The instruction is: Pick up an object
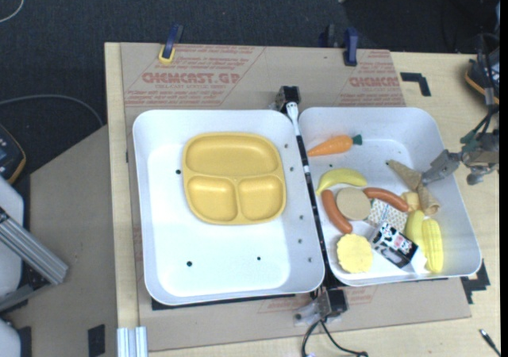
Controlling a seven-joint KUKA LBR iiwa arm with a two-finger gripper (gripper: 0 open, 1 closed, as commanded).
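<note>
The right white bin (373,114) holds several toy foods. An orange carrot (331,145) lies at its back left. A yellow banana (341,180), two red sausages (336,211) (386,197) and a tan round bun (352,205) crowd the middle. A yellow round slice (354,253), a black-and-white packet (393,243) and a corn cob (431,243) lie near the front. A brown piece (409,174) rests at the right. My gripper (444,163) hangs over the bin's right rim, just right of the brown piece, with nothing visibly in it.
The left white bin (159,213) carries a yellow divided plate (234,177) in its back half. A black divider with clamps (290,98) runs between the bins. Blue clamps (349,44) hold the cardboard base at the back.
</note>
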